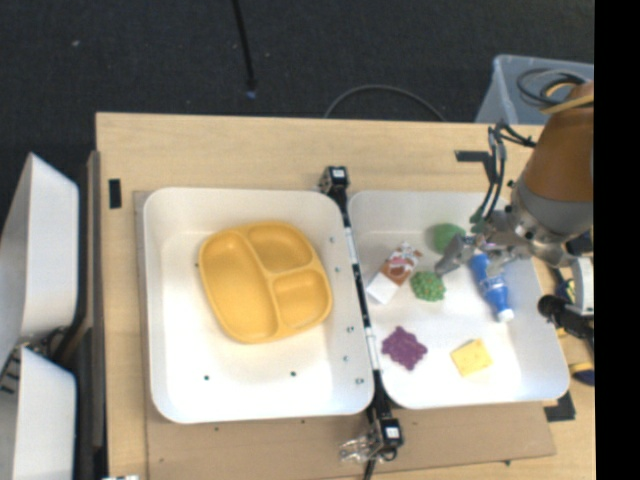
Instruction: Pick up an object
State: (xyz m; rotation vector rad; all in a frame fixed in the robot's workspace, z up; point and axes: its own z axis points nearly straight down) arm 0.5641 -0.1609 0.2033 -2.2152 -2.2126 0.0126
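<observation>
Dark carpet surrounds a pale wooden tabletop [220,148] bearing two shallow white bins side by side; the left bin [170,368] carries a yellow divided tray [265,280], seemingly set apart from the loose stock; the right bin [530,378] holds the candidates for picking, scattered apart so each can be approached singly.

Contents of the right bin: a green rounded item [446,236] near the far side; a green knobbly piece [428,287]; a small red-and-white item [402,263] with a white block [381,289] just beside it; a purple piece [404,347]; a yellow block [470,357]; a blue bottle [491,288] lying flat.

The end effector [478,250] stands low over the right bin, between the green rounded item and the blue bottle, at the bottle's upper end; whether it is spread or pressed together I cannot tell; nothing is seen gripped. Judgement: a pick is at the approach stage, no object yet secured.
</observation>
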